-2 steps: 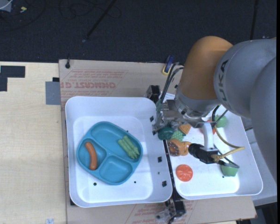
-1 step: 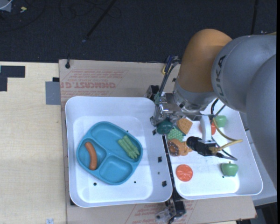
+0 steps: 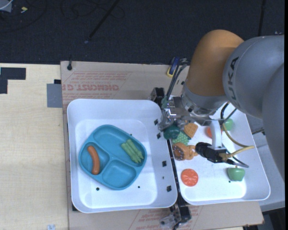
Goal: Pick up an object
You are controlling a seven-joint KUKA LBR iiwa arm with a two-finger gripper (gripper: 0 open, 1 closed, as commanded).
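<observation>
Object not picked yet, as far as the view shows: nothing seen lifted, every toy lies down in a bin.

Nearest, in the bin on the view's right [image 3: 259,195]: an orange round toy [image 3: 189,177] near the front wall, and a green apple [image 3: 236,174] well apart from it toward the outer side. Behind those, a brown toy [image 3: 182,151] by the wall btwn the bins. Just beyond it, a teal toy [image 3: 172,132] w/ a yellow-orange piece [image 3: 190,129] beside it.

The hand [image 3: 170,121] is low over that far inner corner, right at the teal toy. Can't tell if it touches it, how far open the hand is, or if it has hold of anything: the wrist blocks the view.

Other bin [image 3: 77,186]: a blue plate [image 3: 110,176] w/ a sausage [image 3: 93,159] and green beans [image 3: 133,150] in separate compartments, well apart from the hand.

The arm [image 3: 249,80] comes over the far side of the table [image 3: 24,152].

Judgement: reach approx done, prob. aimed at the teal toy. Left to do: confirm a grip, then lift clear of the bin. Crowded corner, so a miss or a two-toy grab is the risk.
</observation>
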